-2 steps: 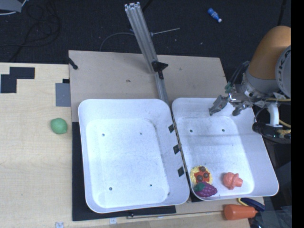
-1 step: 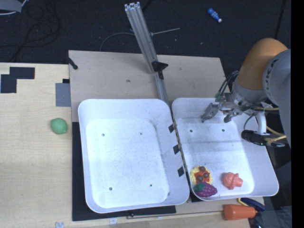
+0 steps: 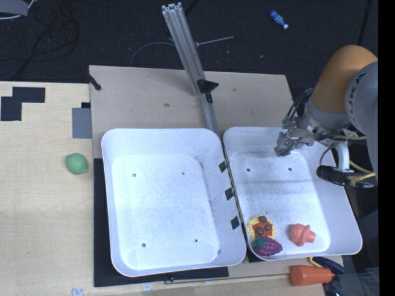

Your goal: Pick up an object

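The right bin (image 3: 290,184) holds a small cluster at its near edge: a yellow piece with dark red spots (image 3: 261,226), a purple grape-like piece (image 3: 267,246) just below it, and a pink-orange lumpy toy (image 3: 302,234) to their right. My gripper (image 3: 285,147) hangs over the far part of the right bin, well away from these objects. Nothing shows between its fingers. The grey arm with its orange band (image 3: 345,73) reaches in from the right.
The left bin (image 3: 163,196) lies beside the right one. A green ball (image 3: 76,163) rests on the wooden bench at left. An orange object (image 3: 311,275) lies outside the right bin's near edge. A metal rail (image 3: 188,48) slants behind the bins.
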Motion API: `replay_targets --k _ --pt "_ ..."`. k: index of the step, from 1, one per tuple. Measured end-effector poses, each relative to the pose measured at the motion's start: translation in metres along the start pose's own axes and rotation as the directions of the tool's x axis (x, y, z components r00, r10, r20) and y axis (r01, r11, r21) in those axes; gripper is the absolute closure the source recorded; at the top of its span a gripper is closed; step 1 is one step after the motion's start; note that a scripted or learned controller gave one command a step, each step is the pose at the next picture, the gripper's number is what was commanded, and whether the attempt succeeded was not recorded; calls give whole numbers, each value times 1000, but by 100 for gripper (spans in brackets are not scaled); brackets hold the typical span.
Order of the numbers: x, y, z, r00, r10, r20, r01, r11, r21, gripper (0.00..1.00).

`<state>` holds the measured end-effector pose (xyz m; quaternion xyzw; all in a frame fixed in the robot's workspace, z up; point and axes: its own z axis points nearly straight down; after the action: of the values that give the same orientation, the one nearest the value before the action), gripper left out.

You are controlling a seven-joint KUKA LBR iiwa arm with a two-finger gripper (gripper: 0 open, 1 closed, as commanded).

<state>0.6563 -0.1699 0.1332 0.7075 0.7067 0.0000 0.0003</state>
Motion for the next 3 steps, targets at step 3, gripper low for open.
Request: replay_targets --k 3 --pt "-13 5 -124 1000 -2 0 2 1000 0 100"
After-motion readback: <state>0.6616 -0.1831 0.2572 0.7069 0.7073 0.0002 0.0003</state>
